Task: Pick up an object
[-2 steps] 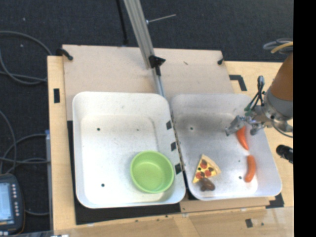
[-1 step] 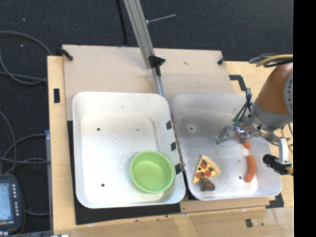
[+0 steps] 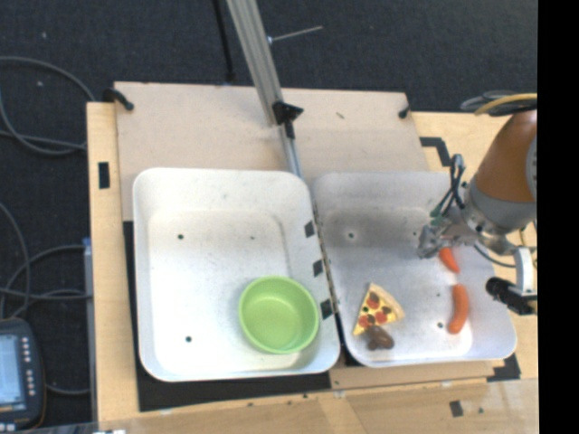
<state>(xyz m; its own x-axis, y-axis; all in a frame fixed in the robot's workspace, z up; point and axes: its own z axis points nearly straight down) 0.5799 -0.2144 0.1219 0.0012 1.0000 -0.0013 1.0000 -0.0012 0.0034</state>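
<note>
Two white bins (image 3: 226,188) sat on our counter (image 3: 362,116).
We saw the tool (image 3: 436,240) touching an orange piece (image 3: 448,259); finger spacing unclear.

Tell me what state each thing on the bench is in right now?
Green bowl: upright, in the left bin.
Pizza slice: flat in the right bin, touching a brown lump.
Sausage: lying flat, untouched.
Small orange piece: lying just below the gripper.

Glossy green plastic bowl (image 3: 279,314)
</note>
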